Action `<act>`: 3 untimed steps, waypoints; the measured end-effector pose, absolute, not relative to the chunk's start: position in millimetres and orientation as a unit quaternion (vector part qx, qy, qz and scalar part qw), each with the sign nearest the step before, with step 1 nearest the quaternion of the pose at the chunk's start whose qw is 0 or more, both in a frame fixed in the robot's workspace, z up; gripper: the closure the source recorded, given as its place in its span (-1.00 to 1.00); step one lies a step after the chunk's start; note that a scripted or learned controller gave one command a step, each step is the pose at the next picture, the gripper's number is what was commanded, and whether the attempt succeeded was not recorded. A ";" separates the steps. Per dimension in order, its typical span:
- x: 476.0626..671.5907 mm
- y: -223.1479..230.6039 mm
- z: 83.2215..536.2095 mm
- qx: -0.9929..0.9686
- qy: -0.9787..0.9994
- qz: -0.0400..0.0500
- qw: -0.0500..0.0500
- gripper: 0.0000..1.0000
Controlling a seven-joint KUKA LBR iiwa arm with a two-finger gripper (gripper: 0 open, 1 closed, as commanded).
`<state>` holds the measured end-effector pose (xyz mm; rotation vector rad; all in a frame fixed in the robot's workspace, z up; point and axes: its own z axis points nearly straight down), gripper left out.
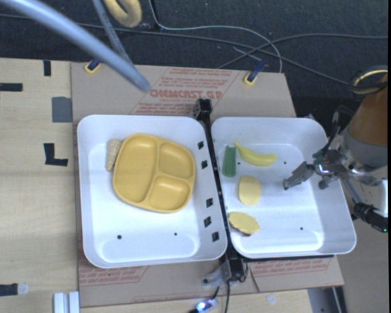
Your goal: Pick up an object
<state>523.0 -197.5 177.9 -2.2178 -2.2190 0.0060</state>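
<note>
A yellow toy banana [256,156] is lying in the right bin [313,240], near the top. It is curved and smooth, and one end is almost touching a small green stick-shaped toy [229,160] that is lying just to its left. Below the banana, a round pale yellow piece [249,190] is sitting in the middle of the bin. Lower down, a flat yellow piece [244,223] is lying near the bin's front edge.

The gripper [307,175] is hanging over the right side of the same bin, well apart from the toys. Its two dark fingers are spread apart and nothing is sitting between them. The grey arm [368,142] with its orange band is reaching in from the right.

In the left bin [143,246], a big yellow plate [154,173] with three sections is lying flat. A small tan sponge-like block [113,154] is peeking out from under its left edge.

Both white bins are sitting side by side on a brown cardboard sheet [182,87] with red writing. The cardboard is lying on a light wooden bench [26,194]. Behind it, thin cables [247,44] are running across a dark floor.
</note>
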 end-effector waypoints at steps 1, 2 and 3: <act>521.9 -201.2 114.1 -0.707 -0.707 0.002 0.003 -1.00; 522.4 -201.1 84.4 -0.707 -0.708 0.001 -0.001 -1.00; 523.4 -201.7 96.5 -0.707 -0.708 0.000 -0.003 1.00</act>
